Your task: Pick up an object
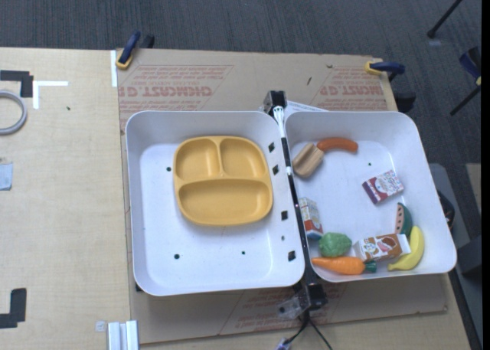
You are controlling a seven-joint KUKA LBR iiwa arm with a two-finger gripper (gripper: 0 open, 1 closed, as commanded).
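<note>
Two white bins sit side by side on a cardboard sheet point(176, 80), which is held at its far corners by a clamp on the left point(129, 50) and a clamp on the right point(385, 69). The left bin point(145, 210) holds a yellow divided plate point(222, 180), lying flat towards the far side, with bare white floor around it and most of all on the near side.

The things to pick lie in the right bin point(417, 149). A tan bread roll point(308, 160) rests near the shared wall, with an orange sausage point(338, 144) just beyond it. A small red and white carton point(383, 186) lies alone towards the middle right. Another small carton point(309, 217) leans against the shared wall.

The near edge is crowded. A carrot point(339, 265) lies along the near rim, a green leafy toy point(334, 244) just behind it, and a juice box point(381, 246) beside them. A banana point(413, 250) and a watermelon slice point(403, 218) crowd the near right corner.

The middle of the right bin's floor is open. A tape roll point(8, 111) lies far left on the bench.
</note>
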